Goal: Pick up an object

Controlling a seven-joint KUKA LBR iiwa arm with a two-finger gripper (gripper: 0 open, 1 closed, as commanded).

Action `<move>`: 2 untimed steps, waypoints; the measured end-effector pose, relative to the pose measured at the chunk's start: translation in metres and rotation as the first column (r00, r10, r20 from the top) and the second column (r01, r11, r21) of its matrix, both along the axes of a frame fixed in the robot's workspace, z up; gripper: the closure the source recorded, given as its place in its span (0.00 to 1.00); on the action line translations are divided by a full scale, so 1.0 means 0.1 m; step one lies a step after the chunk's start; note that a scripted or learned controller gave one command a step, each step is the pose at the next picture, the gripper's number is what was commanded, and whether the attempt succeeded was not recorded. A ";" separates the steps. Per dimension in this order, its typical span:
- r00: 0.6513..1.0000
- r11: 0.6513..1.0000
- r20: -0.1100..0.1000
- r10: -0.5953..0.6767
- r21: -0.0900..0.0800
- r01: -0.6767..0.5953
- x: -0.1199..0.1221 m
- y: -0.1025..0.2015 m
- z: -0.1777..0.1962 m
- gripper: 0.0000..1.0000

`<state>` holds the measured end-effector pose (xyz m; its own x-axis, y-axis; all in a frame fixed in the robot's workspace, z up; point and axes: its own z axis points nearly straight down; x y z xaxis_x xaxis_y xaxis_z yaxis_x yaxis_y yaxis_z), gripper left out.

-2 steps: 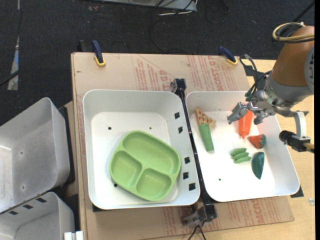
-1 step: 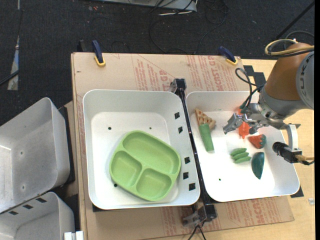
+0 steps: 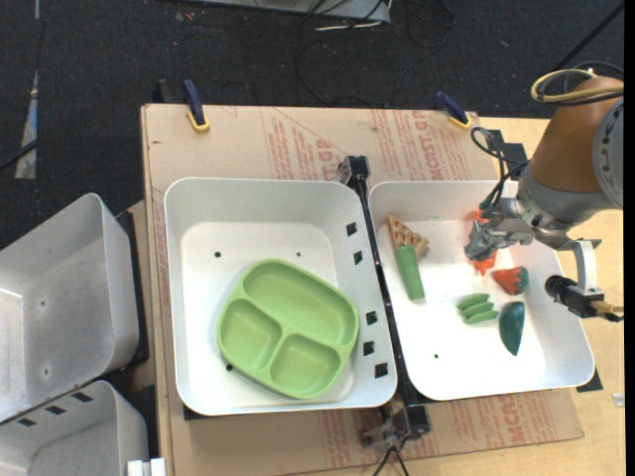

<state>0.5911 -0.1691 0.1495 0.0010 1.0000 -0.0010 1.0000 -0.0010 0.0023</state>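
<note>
1. The bench carries two shallow white bins side by side: the left bin holds a green divided tray, and the right bin holds the small loose items. That split suggests the right bin serves as the picking pool.

2. The loose items lie well spread over the right bin's floor: a waffle-patterned wedge touching the top of a long green piece, a green pod-like piece near the middle, a dark teal piece just right of it, and a red-and-orange piece above that. The spacing leaves room for fingers around most of them.

3. The gripper hangs low over the upper right part of the right bin, with the grey arm and its orange band behind it, reaching in from the right. Something orange-red shows at its tip; whether that is a separate toy or part of the red-and-orange piece is unclear.

4. The jaws are pointed down and masked by the wrist body, so I cannot tell how wide they stand or whether they hold anything.

5. Judging by this pose, the likely target is the orange-red item under the tip, close to the bin's back wall, so the step in hand looks like a descent or a grasp attempt.
</note>
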 end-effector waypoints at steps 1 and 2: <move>1.000 1.000 0.003 0.004 0.000 -0.004 0.08 0.03 0.46 1.00; 1.000 1.000 0.001 0.003 0.000 -0.003 0.09 0.03 0.58 1.00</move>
<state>0.6004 -0.1659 0.2071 -0.0025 1.0000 -0.0006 1.0000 0.0025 0.0029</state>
